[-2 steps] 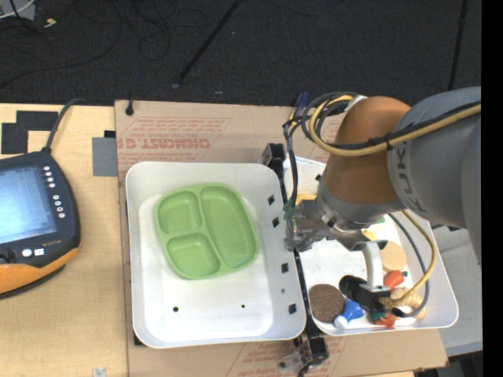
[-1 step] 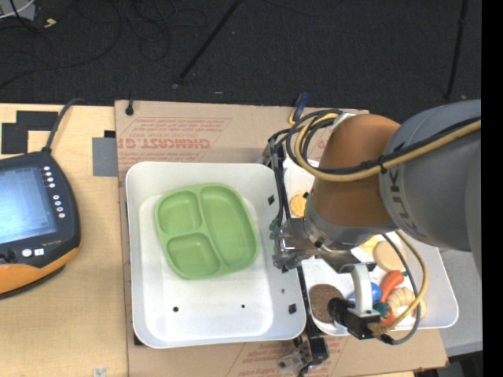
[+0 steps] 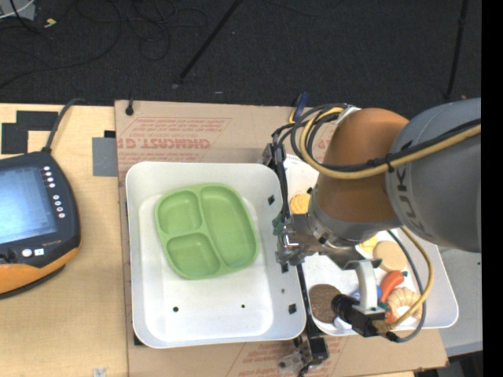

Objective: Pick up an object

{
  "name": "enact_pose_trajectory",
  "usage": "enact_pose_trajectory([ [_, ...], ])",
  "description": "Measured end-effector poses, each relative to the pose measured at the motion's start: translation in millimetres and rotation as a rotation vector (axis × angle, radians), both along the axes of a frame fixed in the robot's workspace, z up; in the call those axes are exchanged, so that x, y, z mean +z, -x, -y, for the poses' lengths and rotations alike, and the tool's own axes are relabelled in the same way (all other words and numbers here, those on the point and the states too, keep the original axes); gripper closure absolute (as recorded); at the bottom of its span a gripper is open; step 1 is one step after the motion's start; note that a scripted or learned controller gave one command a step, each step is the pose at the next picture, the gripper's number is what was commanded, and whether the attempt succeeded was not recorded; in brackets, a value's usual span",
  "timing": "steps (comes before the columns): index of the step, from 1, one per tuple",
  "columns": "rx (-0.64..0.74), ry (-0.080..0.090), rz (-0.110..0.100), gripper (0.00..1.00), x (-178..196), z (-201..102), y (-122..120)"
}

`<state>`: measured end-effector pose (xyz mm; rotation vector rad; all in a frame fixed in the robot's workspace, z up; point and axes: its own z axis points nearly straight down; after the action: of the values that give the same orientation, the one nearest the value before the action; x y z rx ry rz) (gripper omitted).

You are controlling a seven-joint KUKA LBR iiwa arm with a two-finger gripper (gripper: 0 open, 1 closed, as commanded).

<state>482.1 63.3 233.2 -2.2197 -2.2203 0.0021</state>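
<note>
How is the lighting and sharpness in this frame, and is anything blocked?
Camera view: even, soft light, no harsh glare; the green tray in the left bin is sharp; the floor behind is dark; the arm hides much of the right bin, leaving its small items partly hidden.

Grey arm (image 3: pixel 440 171), orange band, yellow cables
</note>
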Motion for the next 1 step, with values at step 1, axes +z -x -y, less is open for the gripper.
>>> enact_pose_trajectory([
  [1, 0.0, 0.0, -0.002, 1.0, 2.4, -3.7, -1.0],
])
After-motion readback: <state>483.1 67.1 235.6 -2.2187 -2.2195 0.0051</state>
